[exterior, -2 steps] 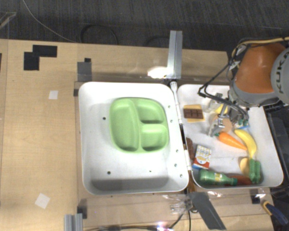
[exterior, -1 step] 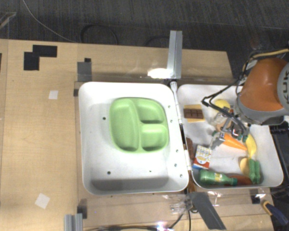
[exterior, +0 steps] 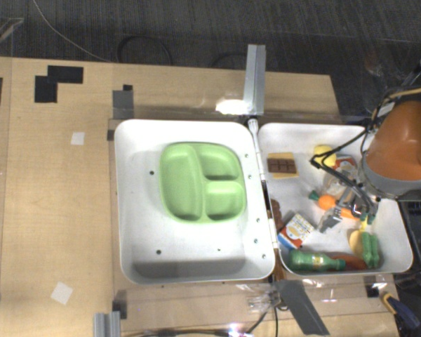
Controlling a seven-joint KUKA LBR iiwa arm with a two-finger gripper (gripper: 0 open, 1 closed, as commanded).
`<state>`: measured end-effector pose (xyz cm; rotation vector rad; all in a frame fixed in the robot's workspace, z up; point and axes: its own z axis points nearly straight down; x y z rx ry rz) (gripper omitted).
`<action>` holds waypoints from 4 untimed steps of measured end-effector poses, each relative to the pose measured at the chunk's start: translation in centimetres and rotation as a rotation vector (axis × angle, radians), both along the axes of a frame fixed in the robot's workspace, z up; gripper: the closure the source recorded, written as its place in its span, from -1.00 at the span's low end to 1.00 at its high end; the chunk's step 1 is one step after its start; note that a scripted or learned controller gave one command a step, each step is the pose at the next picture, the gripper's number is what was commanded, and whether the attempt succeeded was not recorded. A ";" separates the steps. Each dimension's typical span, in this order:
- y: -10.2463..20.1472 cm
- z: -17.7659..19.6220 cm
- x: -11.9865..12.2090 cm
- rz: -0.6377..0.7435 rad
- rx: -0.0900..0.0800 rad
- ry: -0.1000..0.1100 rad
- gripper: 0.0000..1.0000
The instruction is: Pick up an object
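The right bin (exterior: 400, 220) holds several small items. These include a brown chocolate bar (exterior: 281, 165), a yellow piece (exterior: 322, 151), a small orange ball (exterior: 325, 202), a red, white and blue carton (exterior: 295, 230), a green bottle (exterior: 316, 261) lying along the front wall, and a green vegetable (exterior: 369, 248) beside a yellow piece (exterior: 355, 239). My gripper (exterior: 338, 213) is low inside this bin, right next to the orange ball and above the carton and bottle. The arm's orange band (exterior: 405, 142) hangs over the bin's right side and hides part of it.
The left bin (exterior: 137, 258) holds a light green divided plate (exterior: 200, 181). A metal post (exterior: 255, 79) stands behind the seam between the bins. Black cables (exterior: 340, 146) run from the wrist over the right bin. Wooden bench surface lies to the left.
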<state>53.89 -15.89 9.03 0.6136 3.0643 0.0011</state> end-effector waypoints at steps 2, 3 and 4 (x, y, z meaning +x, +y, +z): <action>0.0 1.4 0.5 0.007 -0.005 -0.015 -1.00; 0.7 0.0 0.1 -0.053 0.000 0.002 -1.00; 3.6 0.0 0.2 -0.212 0.002 -0.001 -1.00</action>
